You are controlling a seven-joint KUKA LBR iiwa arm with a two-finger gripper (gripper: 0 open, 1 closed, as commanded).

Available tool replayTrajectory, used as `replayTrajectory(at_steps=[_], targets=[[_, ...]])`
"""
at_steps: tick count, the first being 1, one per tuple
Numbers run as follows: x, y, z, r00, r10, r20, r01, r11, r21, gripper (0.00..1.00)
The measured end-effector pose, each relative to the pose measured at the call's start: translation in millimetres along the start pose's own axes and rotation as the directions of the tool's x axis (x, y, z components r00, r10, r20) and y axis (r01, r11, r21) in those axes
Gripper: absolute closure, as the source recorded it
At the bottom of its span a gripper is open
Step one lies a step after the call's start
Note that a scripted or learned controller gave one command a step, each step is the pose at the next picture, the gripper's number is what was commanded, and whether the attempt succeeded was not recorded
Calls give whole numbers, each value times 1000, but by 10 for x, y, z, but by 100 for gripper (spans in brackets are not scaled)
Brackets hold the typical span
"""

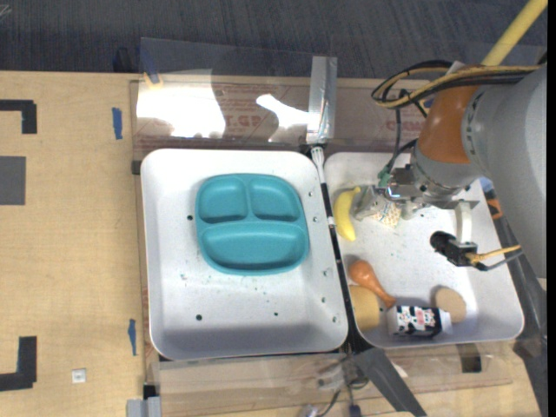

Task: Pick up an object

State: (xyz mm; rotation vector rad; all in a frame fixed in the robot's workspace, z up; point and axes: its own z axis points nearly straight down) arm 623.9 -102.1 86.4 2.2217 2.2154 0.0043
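A tan bench [61,259] carries two shallow white bins side by side. The left bin [165,320] holds a teal divided tray [252,222] near its middle. In the right bin [508,311], a yellow banana [346,214] lies against the left wall toward the far corner; an orange maraca-like toy [368,278] sits lower by the same wall, and a small black-and-white bottle [419,320] rests along the near edge — a tan rounded piece [450,300] just beside it. The gripper [388,195] is low at the far end, right of the banana; whether its claw is clenched or released cannot be told.
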Motion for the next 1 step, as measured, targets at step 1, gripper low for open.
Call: replayTrajectory(at_steps=[1], targets=[[4, -3, -115, 1000, -2, 2, 2, 1000, 3, 100]])
